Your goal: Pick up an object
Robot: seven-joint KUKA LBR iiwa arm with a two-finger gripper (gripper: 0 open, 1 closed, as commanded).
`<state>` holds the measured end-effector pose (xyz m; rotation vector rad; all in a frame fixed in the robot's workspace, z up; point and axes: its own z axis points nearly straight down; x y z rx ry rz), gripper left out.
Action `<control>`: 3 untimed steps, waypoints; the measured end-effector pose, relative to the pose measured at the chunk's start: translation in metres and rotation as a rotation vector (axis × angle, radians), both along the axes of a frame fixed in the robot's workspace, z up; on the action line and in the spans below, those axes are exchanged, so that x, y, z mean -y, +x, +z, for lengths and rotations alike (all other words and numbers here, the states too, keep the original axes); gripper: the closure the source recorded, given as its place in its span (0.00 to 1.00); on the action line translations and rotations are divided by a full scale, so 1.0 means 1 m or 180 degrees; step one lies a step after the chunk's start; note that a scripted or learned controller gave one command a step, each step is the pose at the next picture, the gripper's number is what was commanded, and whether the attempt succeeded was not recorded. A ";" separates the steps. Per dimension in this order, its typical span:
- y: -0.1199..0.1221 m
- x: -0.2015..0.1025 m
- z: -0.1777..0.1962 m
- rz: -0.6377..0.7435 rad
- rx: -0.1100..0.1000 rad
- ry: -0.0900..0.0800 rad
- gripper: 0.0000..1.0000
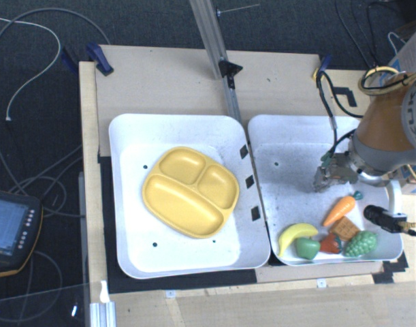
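Gripper sat low over bare floor of right bin; fingers' state couldn't be told. Carrot lay just nearer, banana and other toy food crowded the near right corner. Risk: closing on nothing, or nudging the cluster.

The yellow tray looked like smooth, glossy plastic. Both bins were matt white, faintly speckled. The bench appeared to be bare, pale wood. The carrot, banana and grapes seemed plastic, though too small to be sure. The pole was dull metal.
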<state>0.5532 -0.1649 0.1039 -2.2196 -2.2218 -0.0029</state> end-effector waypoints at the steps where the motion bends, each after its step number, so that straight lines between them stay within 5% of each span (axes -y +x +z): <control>1: 0.006 -0.009 0.059 0.0004 0.0021 -0.0011 1.00; 3: 0.019 -0.006 0.172 0.0004 0.0028 -0.0014 1.00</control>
